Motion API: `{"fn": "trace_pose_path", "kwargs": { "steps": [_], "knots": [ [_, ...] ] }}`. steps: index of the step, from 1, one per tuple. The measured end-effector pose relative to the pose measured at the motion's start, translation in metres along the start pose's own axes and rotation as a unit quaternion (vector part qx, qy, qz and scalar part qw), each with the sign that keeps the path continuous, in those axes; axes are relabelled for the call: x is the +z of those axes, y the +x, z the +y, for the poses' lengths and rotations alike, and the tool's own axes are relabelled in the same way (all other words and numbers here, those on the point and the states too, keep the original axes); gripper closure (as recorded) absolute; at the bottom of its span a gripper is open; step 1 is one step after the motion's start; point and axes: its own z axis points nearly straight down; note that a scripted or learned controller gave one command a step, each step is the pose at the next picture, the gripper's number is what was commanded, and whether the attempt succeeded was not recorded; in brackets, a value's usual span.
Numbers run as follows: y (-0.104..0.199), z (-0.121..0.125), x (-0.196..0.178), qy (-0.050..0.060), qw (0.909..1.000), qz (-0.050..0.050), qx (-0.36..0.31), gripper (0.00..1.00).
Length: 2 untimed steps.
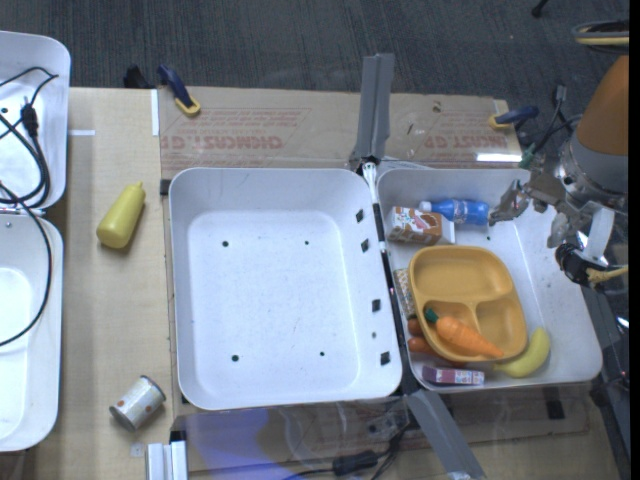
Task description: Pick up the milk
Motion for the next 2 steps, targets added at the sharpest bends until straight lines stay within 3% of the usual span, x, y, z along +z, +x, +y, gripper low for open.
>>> {"fn": "trace_pose_path", "kwargs": {
  "steps": [1,2],
  "knots": [
    [-0.015,-0.013,0.104,-0.003,0.9956,0.001,-0.094,0.00],
    [-0.033,0.020,0.073,-0.001,0.9973,0.002,-0.074,0.00]
  ]
}}
